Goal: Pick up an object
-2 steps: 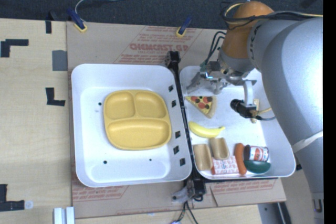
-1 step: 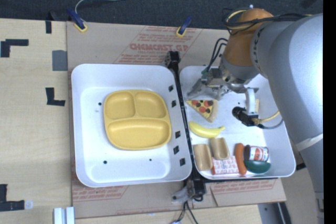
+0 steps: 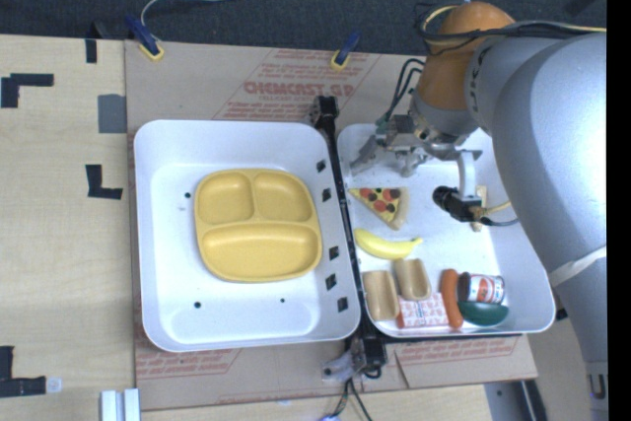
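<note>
Overhead view of the bench, read from the near edge to the far edge. Nearest in the right bin (image 3: pixel 532 296) lie a small red-labelled can (image 3: pixel 485 289), a green piece (image 3: pixel 483 314) and a sausage (image 3: pixel 451 297), with two bread-like pieces (image 3: pixel 394 286) just to their left. Beyond them lies the banana (image 3: pixel 387 245), and farther still the pizza slice (image 3: pixel 381 201). All are toy foods, and look light and rigid with smooth, likely slippery surfaces. The banana, curved and narrow, would best be taken across its middle. The flat pizza slice offers little height for a pinch, so its edges are the likelier hold. The left bin (image 3: pixel 163 232) carries a yellow divided tray (image 3: pixel 258 224). At the far side of the right bin the gripper (image 3: pixel 394 151) hangs just beyond the pizza slice. Its fingers appear spread, with nothing seen between them.
</note>
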Tool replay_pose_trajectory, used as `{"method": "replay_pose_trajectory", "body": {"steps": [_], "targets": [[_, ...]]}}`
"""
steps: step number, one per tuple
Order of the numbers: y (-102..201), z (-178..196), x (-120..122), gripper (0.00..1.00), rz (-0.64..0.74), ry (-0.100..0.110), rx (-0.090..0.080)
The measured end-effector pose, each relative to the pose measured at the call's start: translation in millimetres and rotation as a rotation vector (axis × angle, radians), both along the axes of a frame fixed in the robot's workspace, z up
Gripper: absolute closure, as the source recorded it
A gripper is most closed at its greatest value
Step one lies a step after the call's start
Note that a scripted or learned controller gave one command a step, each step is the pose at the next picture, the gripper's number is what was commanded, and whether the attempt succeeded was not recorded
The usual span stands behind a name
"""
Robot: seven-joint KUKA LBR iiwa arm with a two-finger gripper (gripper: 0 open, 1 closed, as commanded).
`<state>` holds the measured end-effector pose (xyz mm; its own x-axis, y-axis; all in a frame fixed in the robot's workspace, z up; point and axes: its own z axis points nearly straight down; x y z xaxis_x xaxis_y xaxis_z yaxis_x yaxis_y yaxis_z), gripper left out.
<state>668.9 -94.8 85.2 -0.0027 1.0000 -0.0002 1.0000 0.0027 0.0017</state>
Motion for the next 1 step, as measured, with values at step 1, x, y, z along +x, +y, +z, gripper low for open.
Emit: {"method": "replay_pose_trajectory", "body": {"steps": [1], "targets": [[-1.1, 0.0, 0.0, 0.0, 0.0, 0.0, 0.0]]}}
